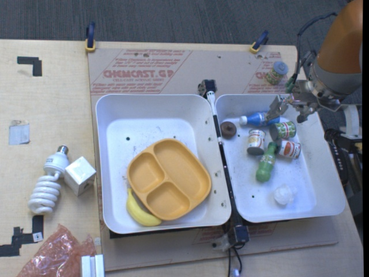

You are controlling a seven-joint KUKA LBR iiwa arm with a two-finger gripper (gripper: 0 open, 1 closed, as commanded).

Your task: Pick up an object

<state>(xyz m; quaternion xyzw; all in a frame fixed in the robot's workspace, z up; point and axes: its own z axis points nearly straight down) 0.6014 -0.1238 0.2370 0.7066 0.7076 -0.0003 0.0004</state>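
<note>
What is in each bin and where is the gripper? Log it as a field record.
left bin: orange divided tray, banana partly under it
right bin: green bottle, blue bottle, small cans, brown ring, clear wad
gripper: over the right bin's far end, by the blue bottle
outside bins: spiral bulb, white cube
</note>
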